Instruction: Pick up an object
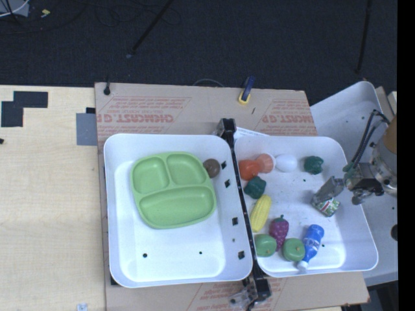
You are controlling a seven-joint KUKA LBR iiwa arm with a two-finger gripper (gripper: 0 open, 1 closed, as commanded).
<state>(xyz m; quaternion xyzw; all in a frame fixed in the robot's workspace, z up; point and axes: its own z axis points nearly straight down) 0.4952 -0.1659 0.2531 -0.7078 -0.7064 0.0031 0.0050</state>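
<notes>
My gripper [342, 195] reaches in from the right over the right bin [353, 238], low near its right side, and looks open. A small green, white and red object [327, 206] lies just under its left finger [326, 190], not gripped between the two. Elsewhere in this bin lie an orange piece [248, 169], a reddish ball [264, 162], a white egg [284, 163], a dark green item [313, 164], a yellow corn [260, 212], purple grapes [279, 227] and a blue bottle [312, 241].
The left bin [123, 238] holds a green divided plate [172, 190] and a brown ball [211, 168] by the divider. Two more green pieces [264, 245] [293, 248] lie at the right bin's front. A dark green piece [255, 187] sits near the divider.
</notes>
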